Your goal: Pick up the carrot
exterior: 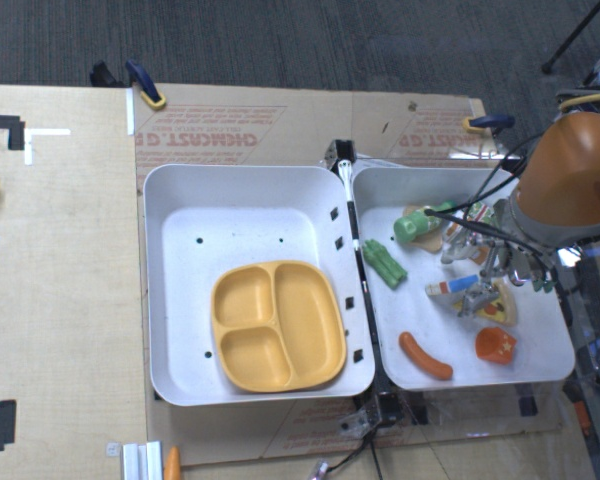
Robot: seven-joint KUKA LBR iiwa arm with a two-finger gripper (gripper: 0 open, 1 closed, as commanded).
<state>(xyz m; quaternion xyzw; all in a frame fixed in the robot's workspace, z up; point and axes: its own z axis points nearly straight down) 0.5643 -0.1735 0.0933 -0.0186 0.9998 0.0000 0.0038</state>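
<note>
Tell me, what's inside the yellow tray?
Nothing that I can see: the tray lies in the left bin and its three compartments show bare yellow. Whatever is beneath it is covered.

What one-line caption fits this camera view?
Gripper hovers over the right bin clutter; carrot lies untouched near its front, yellow plate in left bin.

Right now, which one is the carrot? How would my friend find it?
Look in the right white bin, the one the gripper is over. Along its front edge lies the carrot, a long, smooth orange stick. Its neighbour, the orange-red piece, is short and chunky, and the ridged stick farther back is green.
</note>
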